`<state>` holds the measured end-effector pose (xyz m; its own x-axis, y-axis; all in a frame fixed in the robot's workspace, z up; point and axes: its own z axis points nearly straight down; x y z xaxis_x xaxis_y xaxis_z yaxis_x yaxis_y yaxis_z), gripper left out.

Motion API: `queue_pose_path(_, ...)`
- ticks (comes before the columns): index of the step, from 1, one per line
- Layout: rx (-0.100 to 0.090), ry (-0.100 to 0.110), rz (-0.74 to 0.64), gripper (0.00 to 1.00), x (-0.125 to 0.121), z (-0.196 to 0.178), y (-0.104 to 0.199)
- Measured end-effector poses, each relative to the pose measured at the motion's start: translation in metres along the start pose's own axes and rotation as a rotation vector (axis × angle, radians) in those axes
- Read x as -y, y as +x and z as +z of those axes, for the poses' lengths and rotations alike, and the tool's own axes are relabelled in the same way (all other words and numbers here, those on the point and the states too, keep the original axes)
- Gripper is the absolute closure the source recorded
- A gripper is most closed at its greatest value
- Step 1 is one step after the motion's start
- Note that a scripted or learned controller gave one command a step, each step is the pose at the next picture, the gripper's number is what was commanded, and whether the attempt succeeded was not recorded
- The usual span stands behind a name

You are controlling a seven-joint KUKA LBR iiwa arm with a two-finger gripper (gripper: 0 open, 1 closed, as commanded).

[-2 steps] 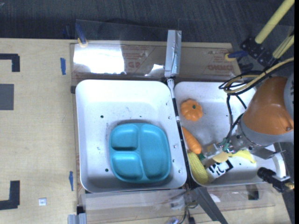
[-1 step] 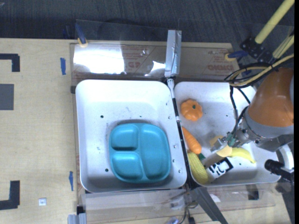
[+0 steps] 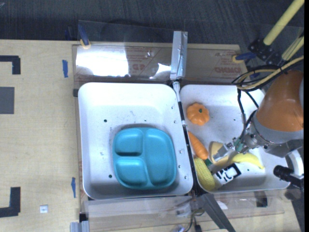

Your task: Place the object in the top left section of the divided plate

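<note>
One camera, looking down: gripper [image 3: 231, 154] low in right bin [image 3: 219, 98], over banana [image 3: 247, 159]; grip state cannot tell. Carrot [image 3: 198, 146], corn [image 3: 204, 174], small pumpkin [image 3: 198, 114] nearby. Blue plate [image 3: 145, 157] in left bin. Banana likely light, smooth, curved toy; best pinched across its middle.

two shallow white bins are counted, a left bin [image 3: 91, 129] and a right bin [image 3: 219, 98]; one blue divided plate [image 3: 144, 157] is counted in the left bin, with three sections seen in it; in the right bin, one small orange pumpkin [image 3: 198, 114], one carrot [image 3: 198, 146], one corn cob [image 3: 204, 173] and one banana [image 3: 248, 159] are counted; one arm [image 3: 282, 112] is counted.
</note>
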<state>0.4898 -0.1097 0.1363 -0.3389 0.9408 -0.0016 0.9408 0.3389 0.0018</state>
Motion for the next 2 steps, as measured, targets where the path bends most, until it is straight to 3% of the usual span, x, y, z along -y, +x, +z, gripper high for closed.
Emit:
queue_pose_path(1,0.001,-0.001,0.249,0.00,0.001,-0.048,0.025)
queue_pose_path(2,-0.003,0.003,0.054,0.00,-0.024,-0.048,0.096)
